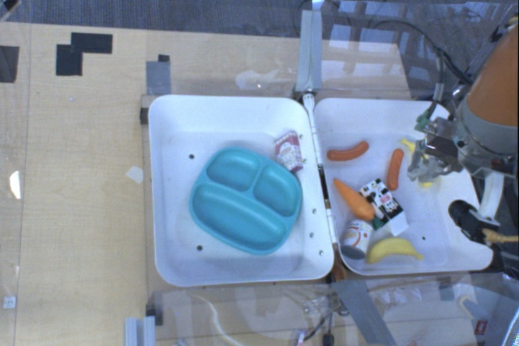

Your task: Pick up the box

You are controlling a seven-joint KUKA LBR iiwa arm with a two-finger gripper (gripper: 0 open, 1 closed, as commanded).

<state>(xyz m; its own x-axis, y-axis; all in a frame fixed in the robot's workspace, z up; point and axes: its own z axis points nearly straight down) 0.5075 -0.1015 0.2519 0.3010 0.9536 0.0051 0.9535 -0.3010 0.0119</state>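
The box lies flat in the right bin, long axis slanting upper-left to lower-right, against the carrot. Gripper state unclear.

The arm is cut off by the right edge, so only its orange band and wrist show. The gripper is too blurred to read. The black-and-white box is partly covered by a carrot. The print on the small packet and on the cup is too small to read.
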